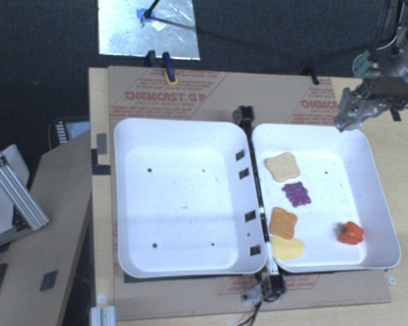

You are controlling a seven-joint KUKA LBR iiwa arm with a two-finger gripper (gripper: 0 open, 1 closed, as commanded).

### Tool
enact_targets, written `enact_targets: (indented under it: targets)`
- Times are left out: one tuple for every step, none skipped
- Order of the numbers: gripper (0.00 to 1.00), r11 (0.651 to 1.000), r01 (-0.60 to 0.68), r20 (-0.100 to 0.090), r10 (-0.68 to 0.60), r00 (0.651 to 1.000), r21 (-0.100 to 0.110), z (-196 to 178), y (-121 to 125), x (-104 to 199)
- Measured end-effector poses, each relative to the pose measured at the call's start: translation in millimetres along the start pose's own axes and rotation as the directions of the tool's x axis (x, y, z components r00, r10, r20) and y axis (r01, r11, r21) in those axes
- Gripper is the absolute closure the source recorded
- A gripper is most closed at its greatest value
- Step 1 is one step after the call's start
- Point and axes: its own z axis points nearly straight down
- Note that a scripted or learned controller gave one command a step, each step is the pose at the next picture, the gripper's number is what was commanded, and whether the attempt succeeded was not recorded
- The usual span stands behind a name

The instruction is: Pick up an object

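I note five items lying flat at lower right of frame: tan toast, purple piece, orange piece, yellow piece, red-orange pepper.

Two white bins sit side by side on the surface. The left bin is bare white inside. In the right bin, near the shared wall, lie a tan toast piece, a purple piece, an orange piece and a yellow piece touching it. A red pepper sits apart toward the right. The gripper hangs above the right bin's far corner.
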Motion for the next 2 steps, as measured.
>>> enact_targets:
  targets:
    - [1.00, 1.000, 0.000, 0.000, 0.000, 1.000, 0.004, -21.5, 10.1, 64.9]
    - [1.00, 1.000, -0.002, 0.000, 0.002, 1.000, 0.007, -20.0, 0.3, 117.6]
